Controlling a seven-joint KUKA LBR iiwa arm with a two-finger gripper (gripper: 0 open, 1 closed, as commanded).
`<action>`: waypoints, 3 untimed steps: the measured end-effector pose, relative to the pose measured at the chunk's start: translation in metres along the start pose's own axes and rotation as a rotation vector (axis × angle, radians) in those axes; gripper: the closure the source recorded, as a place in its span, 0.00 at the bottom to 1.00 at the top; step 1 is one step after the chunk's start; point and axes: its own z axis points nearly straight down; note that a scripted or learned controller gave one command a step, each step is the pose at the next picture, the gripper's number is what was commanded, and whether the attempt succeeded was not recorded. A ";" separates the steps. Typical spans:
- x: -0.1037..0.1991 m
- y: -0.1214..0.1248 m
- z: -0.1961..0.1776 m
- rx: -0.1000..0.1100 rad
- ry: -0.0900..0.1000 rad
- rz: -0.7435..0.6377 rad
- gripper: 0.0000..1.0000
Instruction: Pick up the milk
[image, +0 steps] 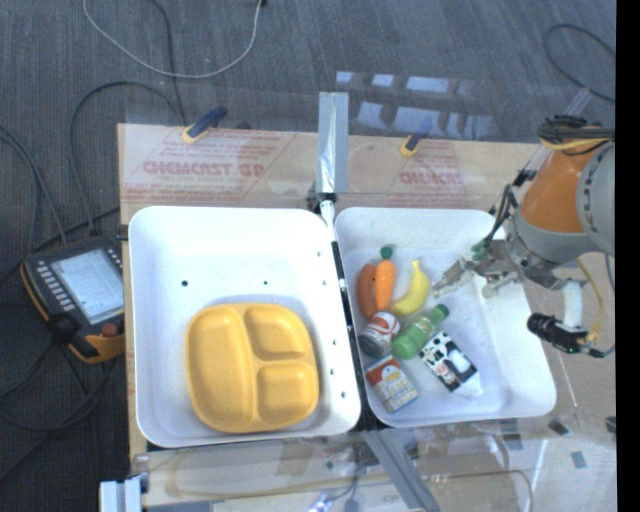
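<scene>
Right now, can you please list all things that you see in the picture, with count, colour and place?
white bins: 2, white, side by side on the bench
tray: 1, yellow, three compartments, in the left bin
carrot: 1, orange with green top, right bin, near its left wall
banana: 1, yellow, right bin, beside the carrot
bottle: 1, green, right bin, below the banana
can: 1, red, white and grey, right bin, left of the bottle
milk: 1, white carton with black patches, right bin, lower middle
small carton: 1, red and white, right bin, lower left
pendant: 1, black and orange, on the floor at left
end effector: 1, grey, above the right bin, apart from the milk
</scene>
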 end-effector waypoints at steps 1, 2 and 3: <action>0.037 -0.071 0.014 -0.016 -0.013 0.000 0.00; 0.035 -0.102 0.014 -0.022 -0.016 -0.119 0.00; 0.005 -0.103 0.013 -0.015 -0.002 -0.215 0.00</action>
